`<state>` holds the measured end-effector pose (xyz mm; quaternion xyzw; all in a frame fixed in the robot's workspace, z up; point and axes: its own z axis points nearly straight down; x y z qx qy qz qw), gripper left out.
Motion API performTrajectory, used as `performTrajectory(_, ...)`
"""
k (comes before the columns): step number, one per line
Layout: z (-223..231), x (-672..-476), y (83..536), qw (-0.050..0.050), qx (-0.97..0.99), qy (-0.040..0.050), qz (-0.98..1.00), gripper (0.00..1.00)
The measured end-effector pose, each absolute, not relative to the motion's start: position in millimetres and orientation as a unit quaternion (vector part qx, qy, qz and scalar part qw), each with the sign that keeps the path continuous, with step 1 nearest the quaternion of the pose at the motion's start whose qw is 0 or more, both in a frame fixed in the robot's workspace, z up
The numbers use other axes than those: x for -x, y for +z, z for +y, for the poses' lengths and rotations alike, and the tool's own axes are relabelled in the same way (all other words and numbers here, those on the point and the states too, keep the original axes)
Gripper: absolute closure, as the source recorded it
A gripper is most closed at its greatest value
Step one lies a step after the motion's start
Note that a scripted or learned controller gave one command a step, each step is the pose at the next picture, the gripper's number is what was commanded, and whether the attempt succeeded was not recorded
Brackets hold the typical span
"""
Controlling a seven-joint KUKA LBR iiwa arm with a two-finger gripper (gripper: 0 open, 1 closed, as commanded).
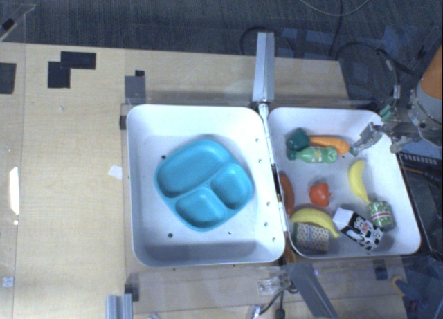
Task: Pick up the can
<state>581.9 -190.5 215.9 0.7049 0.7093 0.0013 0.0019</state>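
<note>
Left bin (138,193): holds a blue divided tray (204,183) near its middle.
Right bin (408,241): the task's things all lie here.
Clutter along its left side: a green bottle (311,153) and a carrot (330,143) toward the far edge, a tomato (319,194) mid-bin, a banana (315,219) at the near edge.
Can (380,214): near the near-right corner, just right of a black-and-white carton (361,230), apparently lying tilted; its long axis is hard to read.
Gripper (379,131): hovers over the far-right part of the bin, fingers spread apart, nothing between them.
Key relation: the can lies toward the near edge from the gripper, well apart, with a second banana (357,180) between them.
</note>
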Motion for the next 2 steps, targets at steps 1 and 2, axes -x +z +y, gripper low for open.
performTrajectory(1,-203.2,-582.9,226.6,0.003,-0.661,0.0012,0.75,0.0)
performTrajectory(2,-193.0,-626.8,98.7,0.005,-0.635,0.0021,0.773,0.0)
